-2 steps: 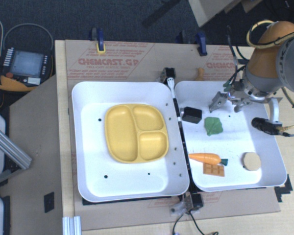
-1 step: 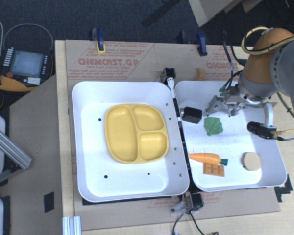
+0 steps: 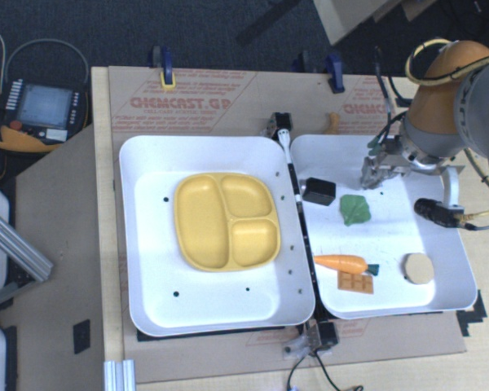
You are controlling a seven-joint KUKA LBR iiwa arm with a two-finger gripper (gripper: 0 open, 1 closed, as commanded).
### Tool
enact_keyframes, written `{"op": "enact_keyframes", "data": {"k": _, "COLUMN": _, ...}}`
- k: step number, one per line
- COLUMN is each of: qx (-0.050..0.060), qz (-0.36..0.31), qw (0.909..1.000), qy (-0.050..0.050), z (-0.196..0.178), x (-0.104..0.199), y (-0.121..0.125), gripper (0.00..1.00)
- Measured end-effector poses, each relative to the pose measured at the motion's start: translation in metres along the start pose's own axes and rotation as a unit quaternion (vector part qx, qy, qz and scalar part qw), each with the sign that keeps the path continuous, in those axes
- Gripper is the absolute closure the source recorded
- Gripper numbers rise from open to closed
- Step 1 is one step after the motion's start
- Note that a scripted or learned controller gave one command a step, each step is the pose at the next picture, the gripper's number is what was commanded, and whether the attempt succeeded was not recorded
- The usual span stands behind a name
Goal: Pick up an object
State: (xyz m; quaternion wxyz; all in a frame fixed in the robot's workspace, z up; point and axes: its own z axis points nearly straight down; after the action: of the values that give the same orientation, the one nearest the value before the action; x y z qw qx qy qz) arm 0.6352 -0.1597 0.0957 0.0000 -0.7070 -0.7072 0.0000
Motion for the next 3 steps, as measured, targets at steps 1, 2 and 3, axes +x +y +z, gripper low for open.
{"op": "enact_keyframes", "data": {"k": 1, "qx": -0.003, "qz": 0.000, "qw": 1.0000, "qy": -0.001, "z": -0.045, "x": -0.006, "y": 0.002, "gripper": 1.00}}
{"op": "enact_keyframes", "data": {"k": 2, "qx": -0.004, "qz": 0.000, "qw": 1.0000, "qy": -0.001, "z": -0.092, "x": -0.012, "y": 0.008, "gripper": 1.00}}
{"op": "enact_keyframes", "data": {"k": 3, "qx": -0.003, "qz": 0.000, "qw": 1.0000, "qy": -0.001, "z": -0.122, "x": -0.012, "y": 0.009, "gripper": 1.00}}
